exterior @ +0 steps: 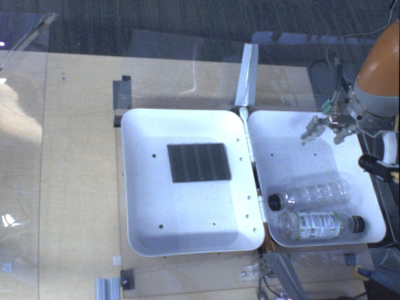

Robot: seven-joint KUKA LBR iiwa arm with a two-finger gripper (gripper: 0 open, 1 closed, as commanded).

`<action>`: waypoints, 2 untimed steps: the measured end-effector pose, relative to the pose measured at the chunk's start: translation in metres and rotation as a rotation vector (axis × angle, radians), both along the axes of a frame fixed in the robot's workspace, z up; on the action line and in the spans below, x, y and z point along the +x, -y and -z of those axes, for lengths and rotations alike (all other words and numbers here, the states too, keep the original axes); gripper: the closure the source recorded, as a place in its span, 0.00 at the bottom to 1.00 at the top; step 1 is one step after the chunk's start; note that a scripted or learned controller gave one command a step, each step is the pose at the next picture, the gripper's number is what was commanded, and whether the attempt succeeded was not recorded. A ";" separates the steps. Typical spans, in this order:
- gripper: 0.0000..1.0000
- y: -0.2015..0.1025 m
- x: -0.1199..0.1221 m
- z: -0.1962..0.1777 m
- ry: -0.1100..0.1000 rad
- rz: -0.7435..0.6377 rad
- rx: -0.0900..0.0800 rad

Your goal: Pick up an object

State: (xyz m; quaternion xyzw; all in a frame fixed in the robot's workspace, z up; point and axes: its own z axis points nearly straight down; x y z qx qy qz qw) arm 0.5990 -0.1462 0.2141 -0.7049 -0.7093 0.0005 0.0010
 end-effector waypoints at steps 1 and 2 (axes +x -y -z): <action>0.00 -0.040 -0.053 0.122 0.005 0.029 0.000; 0.00 -0.033 0.073 0.128 0.011 0.037 -0.002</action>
